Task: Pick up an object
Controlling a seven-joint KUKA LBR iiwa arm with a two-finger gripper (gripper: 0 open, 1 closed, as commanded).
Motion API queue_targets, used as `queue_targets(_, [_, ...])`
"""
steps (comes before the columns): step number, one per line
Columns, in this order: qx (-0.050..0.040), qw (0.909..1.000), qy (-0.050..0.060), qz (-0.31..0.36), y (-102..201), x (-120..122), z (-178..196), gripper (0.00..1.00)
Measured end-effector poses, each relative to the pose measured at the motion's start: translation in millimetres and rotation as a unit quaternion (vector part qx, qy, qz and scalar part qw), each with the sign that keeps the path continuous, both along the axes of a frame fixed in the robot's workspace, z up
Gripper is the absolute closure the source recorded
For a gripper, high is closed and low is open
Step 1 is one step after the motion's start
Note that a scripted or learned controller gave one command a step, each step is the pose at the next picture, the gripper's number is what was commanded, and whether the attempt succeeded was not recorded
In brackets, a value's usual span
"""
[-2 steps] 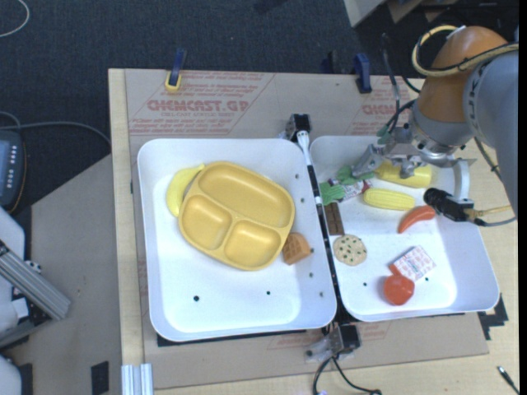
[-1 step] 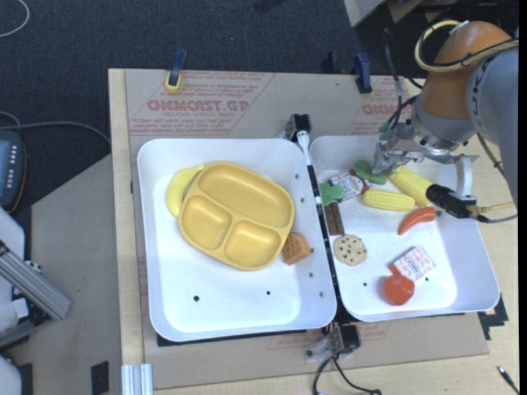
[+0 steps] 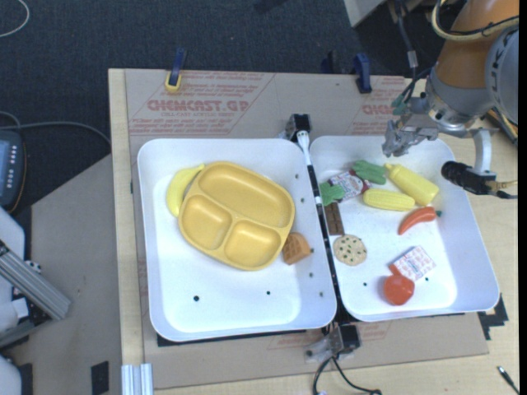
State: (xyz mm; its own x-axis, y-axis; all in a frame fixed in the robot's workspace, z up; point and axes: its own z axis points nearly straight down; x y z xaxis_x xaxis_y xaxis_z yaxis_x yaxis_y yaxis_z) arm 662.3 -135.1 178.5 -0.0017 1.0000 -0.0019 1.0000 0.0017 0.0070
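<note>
My gripper point(image 3: 398, 144) hangs over the far edge of the right bin point(image 3: 473, 245), just above and behind the toys. Nearest to it are a green vegetable point(image 3: 370, 171) and a yellow bottle-shaped toy point(image 3: 414, 183). An ear of corn point(image 3: 389, 199) lies beside them, with an orange-red pepper point(image 3: 417, 218) to its right. Further forward lie a cookie point(image 3: 350, 249), a brown bar point(image 3: 333, 218), a red-and-white packet point(image 3: 414, 262) and a red tomato point(image 3: 398, 290). Nothing shows in the gripper.
The left bin point(image 3: 165, 286) holds a yellow divided tray point(image 3: 236, 214), a banana point(image 3: 176, 189) tucked under its left rim, and a brown bread piece point(image 3: 296, 248). A small wrapper point(image 3: 350, 186) and green leaf point(image 3: 331, 192) lie by the bins' shared wall.
</note>
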Motion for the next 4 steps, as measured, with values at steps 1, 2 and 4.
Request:
queue_targets(1, [-0.0001, 1.0, -0.001, 0.0, 0.0, 1.8, 50.8, 1.0])
queue_targets(2, [0.0016, 1.0, 0.005, 0.0, 37.3, -23.1, 45.3, 1.0])
queue_targets(4, [0.0015, 1.0, 0.006, 0.0, 94.4, -77.6, 36.4, 1.0])
